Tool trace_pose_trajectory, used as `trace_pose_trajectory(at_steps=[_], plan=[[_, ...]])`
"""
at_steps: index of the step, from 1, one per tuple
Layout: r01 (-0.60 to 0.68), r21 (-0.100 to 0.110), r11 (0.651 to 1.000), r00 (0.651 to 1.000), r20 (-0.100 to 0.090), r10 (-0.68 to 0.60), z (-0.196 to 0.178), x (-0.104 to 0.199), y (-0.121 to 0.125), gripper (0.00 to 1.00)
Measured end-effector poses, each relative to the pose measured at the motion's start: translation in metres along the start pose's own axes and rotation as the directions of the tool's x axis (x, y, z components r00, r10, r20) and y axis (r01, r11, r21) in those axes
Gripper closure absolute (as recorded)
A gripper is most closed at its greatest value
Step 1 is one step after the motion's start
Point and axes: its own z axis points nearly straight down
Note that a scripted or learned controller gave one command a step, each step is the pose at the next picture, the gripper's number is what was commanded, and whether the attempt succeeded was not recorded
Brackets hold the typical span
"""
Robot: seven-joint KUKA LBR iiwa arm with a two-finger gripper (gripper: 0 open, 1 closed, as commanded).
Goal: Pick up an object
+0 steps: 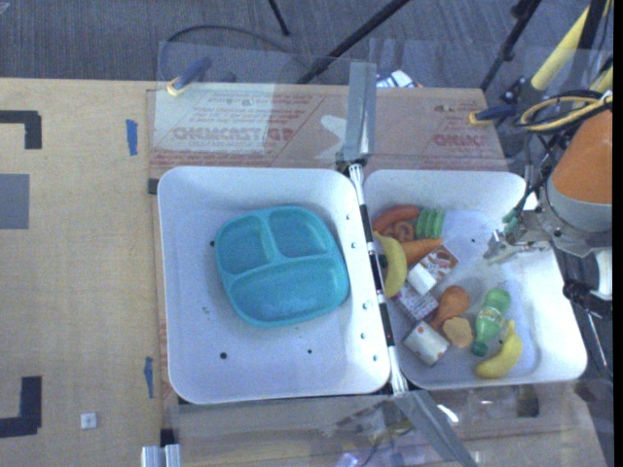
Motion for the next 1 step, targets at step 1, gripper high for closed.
trace_pose_trajectory(at_steps=[1], plan=[[-0.058,0.009,0.998,0.998,0.008,0.058,-0.1049,0.0439,0.0821,1.00]])
